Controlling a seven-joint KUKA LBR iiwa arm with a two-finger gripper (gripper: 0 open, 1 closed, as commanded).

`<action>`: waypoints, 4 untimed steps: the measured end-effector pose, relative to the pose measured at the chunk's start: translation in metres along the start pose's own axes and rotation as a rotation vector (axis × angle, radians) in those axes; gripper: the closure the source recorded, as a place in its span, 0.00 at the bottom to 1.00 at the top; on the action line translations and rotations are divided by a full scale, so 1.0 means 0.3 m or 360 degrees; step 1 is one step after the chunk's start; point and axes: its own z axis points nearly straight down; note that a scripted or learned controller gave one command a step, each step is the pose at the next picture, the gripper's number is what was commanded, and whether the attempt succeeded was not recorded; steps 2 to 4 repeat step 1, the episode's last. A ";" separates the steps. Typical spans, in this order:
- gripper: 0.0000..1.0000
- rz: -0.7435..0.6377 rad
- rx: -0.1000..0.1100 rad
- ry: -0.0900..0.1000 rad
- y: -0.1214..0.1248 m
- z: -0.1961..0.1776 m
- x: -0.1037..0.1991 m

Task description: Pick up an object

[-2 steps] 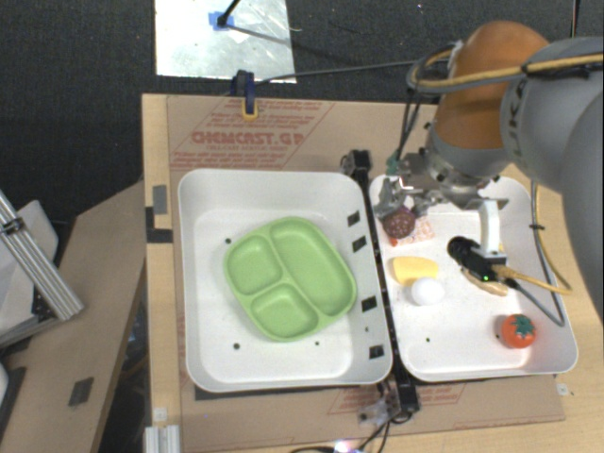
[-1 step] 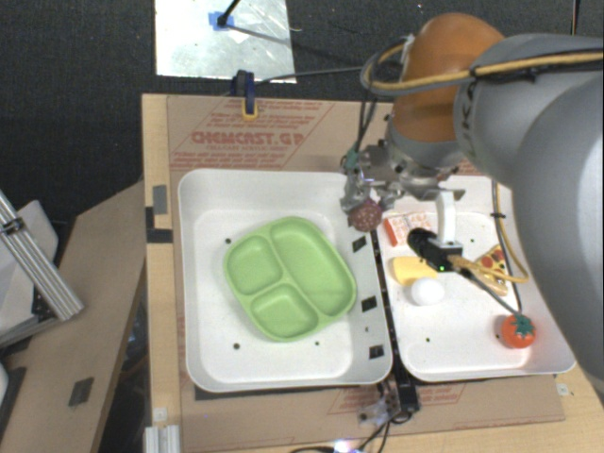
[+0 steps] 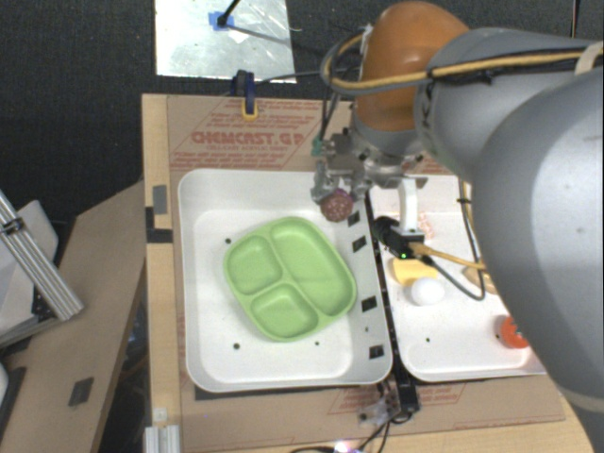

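Maroon ball btwn tool fingers.

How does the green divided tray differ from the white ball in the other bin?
The green tray is broad, flat and split into three compartments; the white ball is small, round and plain. The tray lies in the left bin, taking up much of its floor; the ball sits in the right bin, beside a yellow object. Both rest on a bin floor, apart from the pincer.
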 end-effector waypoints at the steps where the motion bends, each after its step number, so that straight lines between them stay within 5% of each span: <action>1: 0.00 0.0004 0.0003 -0.0002 -0.002 -0.001 -0.009; 4: 0.00 0.0004 0.0003 -0.0002 -0.002 -0.001 -0.009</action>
